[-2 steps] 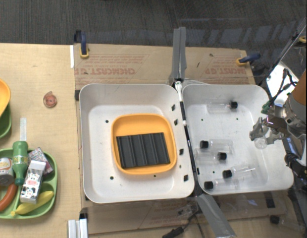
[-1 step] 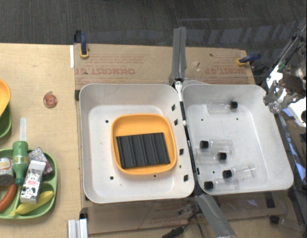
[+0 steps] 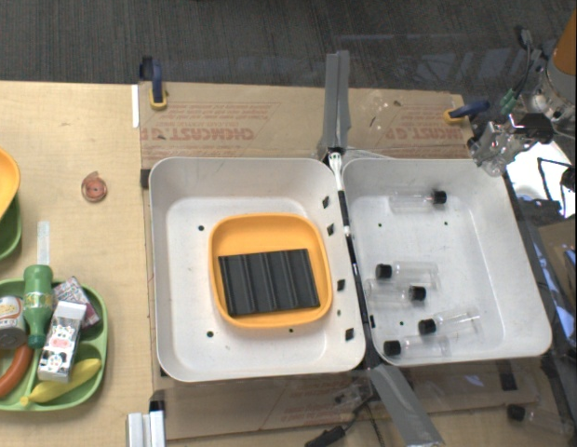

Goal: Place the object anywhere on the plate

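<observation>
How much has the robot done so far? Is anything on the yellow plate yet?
Nothing looks done. The plate in the left bin carries just a dark ridged mat. The clear vials with black caps lie in the right bin. The gripper sits above that bin's far corner. Picking and placing a vial is all left.

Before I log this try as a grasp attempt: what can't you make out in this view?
- Gripper: small, at the right bin's top corner; finger state unreadable.
- Arm: cut off by the right edge.
- Clear vials: see-through against white; the exact count is uncertain.
- Dark ridged object on the yellow plate: too little detail to identify.
</observation>
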### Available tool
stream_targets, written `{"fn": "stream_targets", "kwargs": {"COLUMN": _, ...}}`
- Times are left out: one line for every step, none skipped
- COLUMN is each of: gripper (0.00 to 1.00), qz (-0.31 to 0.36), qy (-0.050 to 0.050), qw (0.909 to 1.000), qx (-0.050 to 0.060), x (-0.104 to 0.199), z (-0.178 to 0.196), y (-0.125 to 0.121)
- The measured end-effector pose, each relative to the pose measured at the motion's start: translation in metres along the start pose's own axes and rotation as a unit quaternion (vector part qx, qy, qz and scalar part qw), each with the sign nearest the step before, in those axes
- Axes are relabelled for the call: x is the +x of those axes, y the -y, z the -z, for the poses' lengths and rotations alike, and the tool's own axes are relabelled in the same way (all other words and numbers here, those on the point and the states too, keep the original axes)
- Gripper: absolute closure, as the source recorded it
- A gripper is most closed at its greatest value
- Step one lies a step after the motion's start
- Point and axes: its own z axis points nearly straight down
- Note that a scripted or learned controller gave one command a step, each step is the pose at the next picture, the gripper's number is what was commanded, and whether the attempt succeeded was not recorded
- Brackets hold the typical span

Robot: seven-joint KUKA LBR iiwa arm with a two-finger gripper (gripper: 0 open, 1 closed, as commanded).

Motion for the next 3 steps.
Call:
{"fn": "stream_targets", "kwargs": {"gripper": 1.0, "qz": 0.083, "qy": 0.0, "qw": 0.9965, "qx": -0.001, "x": -0.018, "z": 0.106, "y": -0.003}}
{"fn": "stream_targets", "kwargs": {"gripper": 1.0, "qz": 0.21, "qy": 0.001, "qw": 0.9777, "qx": -0.002, "x": -0.018, "z": 0.2, "y": -0.003}}
{"fn": "stream_targets", "kwargs": {"gripper": 1.0, "qz": 0.393, "qy": 0.0, "qw": 0.9194, "qx": -0.001, "x": -0.018, "z": 0.199, "y": -0.003}}
